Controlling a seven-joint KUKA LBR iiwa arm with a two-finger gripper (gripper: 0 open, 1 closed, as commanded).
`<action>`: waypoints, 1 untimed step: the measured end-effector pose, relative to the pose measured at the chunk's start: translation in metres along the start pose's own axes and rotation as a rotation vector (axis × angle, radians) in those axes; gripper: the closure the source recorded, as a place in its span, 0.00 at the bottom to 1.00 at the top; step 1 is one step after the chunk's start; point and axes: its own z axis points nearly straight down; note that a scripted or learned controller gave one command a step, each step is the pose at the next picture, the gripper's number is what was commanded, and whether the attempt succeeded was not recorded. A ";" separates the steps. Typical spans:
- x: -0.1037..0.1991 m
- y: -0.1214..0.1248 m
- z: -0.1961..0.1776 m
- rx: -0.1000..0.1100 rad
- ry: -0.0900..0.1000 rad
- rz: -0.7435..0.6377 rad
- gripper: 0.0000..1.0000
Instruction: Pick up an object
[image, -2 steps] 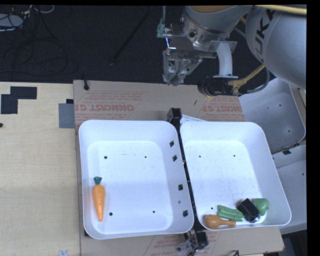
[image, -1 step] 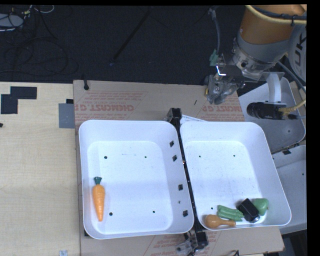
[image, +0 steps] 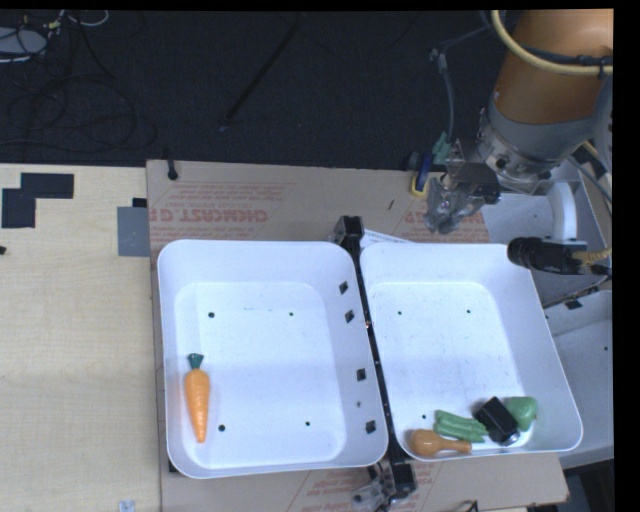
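Orange carrot lies at the lower left of my left bin. Green, tan and black pieces cluster in the right bin's lower right corner. My claw hangs above that bin's upper rim, its state unclear.

A pale wooden bench carries a cardboard sheet; two white bins sit side by side on the sheet.
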 end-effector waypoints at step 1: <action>0.053 -0.025 -0.041 -0.008 0.002 -0.008 1.00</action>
